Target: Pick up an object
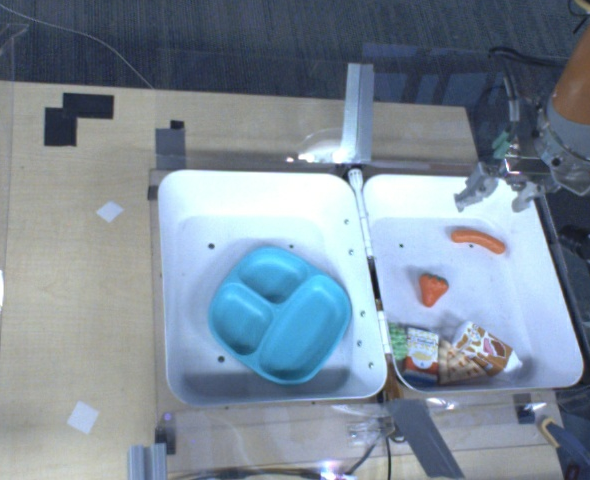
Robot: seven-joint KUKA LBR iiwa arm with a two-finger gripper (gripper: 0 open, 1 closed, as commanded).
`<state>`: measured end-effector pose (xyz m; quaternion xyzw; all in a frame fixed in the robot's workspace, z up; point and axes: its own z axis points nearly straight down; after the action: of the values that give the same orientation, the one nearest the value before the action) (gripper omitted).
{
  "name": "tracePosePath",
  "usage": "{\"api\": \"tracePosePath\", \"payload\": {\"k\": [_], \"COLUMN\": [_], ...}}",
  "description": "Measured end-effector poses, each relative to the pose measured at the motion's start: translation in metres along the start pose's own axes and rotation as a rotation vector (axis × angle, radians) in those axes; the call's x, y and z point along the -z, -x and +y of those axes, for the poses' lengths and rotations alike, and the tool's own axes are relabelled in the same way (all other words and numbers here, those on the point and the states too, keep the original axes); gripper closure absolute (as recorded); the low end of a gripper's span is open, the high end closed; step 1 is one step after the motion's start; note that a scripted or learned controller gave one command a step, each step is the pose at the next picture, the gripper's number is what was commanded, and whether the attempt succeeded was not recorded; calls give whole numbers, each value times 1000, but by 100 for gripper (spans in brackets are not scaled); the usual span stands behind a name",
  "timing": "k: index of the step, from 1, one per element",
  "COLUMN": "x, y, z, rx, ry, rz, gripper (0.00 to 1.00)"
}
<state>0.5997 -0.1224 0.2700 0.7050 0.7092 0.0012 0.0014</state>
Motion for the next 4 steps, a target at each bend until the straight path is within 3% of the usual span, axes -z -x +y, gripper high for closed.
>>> {"api": "tracePosePath", "payload": {"k": [1, 2, 3, 4], "x": [-131, -96, -182, -180], "y": [18, -11, 40, -13], "z": [-37, -8, 1, -60], "rx": [-14, 106, 124, 145], "ry": [-1, 2, 5, 8], "rz": [0, 0, -2, 0], "gripper": [0, 0, 0, 0]}}
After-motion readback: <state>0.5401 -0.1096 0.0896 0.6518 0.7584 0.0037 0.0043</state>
